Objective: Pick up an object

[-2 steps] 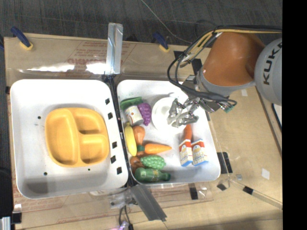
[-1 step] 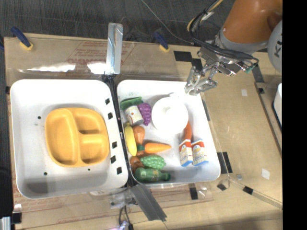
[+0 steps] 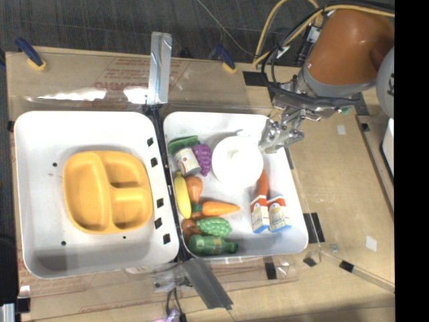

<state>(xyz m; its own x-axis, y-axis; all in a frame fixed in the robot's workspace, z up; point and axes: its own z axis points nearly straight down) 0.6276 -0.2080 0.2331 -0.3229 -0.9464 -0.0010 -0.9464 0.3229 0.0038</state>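
Two white bins sit side by side on the table (image 3: 335,200); the left bin (image 3: 33,146) holds a yellow divided tray (image 3: 107,192), while the right bin (image 3: 295,227) crowds the pickable toys together: a white bowl (image 3: 236,158), a carrot (image 3: 218,208), small cartons (image 3: 268,215) just below the bowl. The gripper (image 3: 278,134) hangs at that bin's upper right rim, just beside the bowl, wrist pointing down; I cannot tell whether its fingers are parted, and nothing shows between them.

Both white bins (image 3: 87,129) look like smooth, slightly glossy plastic. Yellow tray (image 3: 107,192) in the left bin: matt plastic. Just right of it, the toy carrot (image 3: 218,208) looks shiny, probably plastic. Gripper (image 3: 278,134) reads as bare metal.
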